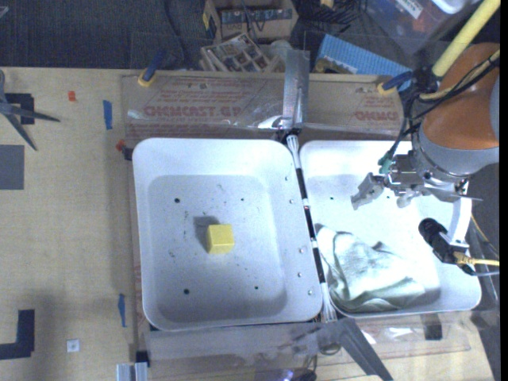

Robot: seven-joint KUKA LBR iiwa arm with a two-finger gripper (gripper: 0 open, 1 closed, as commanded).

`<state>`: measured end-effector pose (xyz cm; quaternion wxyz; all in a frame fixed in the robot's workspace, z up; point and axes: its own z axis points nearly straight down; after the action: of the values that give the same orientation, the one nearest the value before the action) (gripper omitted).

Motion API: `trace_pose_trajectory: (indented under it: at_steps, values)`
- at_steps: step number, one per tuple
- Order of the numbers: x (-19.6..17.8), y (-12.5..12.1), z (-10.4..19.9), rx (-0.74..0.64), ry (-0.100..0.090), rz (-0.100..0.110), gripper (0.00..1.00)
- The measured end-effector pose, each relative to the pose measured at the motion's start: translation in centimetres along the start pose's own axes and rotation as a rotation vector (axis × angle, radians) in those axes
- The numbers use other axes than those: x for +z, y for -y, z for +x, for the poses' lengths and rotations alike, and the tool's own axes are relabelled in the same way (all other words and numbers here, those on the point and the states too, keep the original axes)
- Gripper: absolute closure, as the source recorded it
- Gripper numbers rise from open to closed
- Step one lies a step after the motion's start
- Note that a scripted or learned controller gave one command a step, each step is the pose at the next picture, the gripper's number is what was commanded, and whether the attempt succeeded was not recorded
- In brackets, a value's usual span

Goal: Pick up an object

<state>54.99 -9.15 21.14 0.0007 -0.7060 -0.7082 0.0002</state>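
A small yellow cube lies near the middle of the left bin. A crumpled pale cloth or bag fills the front part of the right bin. My gripper hangs over the right bin's middle, behind the cloth and apart from it. Its two grey fingers stand spread, open, with nothing between them. The grey arm with its orange band comes in from the right.
A metal divider separates the two bins. A cardboard strip runs along the back of the bins. Bare bin floor lies around the cube and at the right bin's back left.
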Motion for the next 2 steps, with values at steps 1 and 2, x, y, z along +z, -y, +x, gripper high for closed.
trace_pose_trajectory:
  at_steps: [1, 2]
  values:
    - [8.6, -7.0, -4.8, -0.168, 0.002, -0.005, 0.00]
    - [12.4, -11.7, -8.2, -0.342, -0.001, 0.000, 0.00]
